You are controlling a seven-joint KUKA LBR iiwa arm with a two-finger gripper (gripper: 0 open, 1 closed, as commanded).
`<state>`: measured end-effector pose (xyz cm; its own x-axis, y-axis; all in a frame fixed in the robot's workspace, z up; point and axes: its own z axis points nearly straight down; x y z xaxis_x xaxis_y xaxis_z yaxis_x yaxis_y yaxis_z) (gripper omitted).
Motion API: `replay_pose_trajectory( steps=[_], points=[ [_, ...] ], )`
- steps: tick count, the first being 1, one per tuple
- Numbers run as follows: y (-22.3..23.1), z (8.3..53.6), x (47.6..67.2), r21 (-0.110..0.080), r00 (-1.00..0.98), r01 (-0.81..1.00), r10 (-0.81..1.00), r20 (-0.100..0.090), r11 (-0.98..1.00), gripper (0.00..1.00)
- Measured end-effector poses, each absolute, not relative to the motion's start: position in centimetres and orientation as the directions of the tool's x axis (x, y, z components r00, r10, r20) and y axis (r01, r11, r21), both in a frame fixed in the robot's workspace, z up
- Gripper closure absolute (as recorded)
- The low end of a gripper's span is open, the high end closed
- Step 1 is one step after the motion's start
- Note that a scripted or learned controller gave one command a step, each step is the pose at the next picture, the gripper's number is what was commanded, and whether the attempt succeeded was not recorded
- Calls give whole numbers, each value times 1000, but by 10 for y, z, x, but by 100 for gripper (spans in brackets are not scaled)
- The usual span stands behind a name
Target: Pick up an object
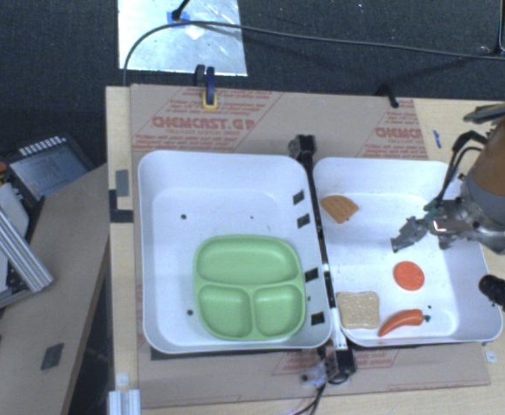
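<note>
The gripper (405,234) hangs just above the red disc (409,275) in the right bin (382,175) — jaws' state unreadable, holding nothing visible. It should centre over the disc, then descend straight.

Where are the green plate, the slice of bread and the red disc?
green plate (249,285): camera view, on the ridge between its compartments
slice of bread (358,309): camera view, middle of the slice
red disc (409,275): camera view, centre of its top face

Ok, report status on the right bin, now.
Gripper low in right bin, holding nothing. Red disc just below it, untouched. Nothing between them.
</note>
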<state>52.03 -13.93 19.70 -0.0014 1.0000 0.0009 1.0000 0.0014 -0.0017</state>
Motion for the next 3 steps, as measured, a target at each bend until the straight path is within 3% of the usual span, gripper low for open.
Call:
replay_pose_trajectory(
  steps=[2, 3],
  points=[
    [-149, 88, 523, -2, -1, 1000, 1000, 1, 1, 0],
    [-150, 102, 525, 3, -1, 1000, 1000, -1, 1, 100]
  ],
)
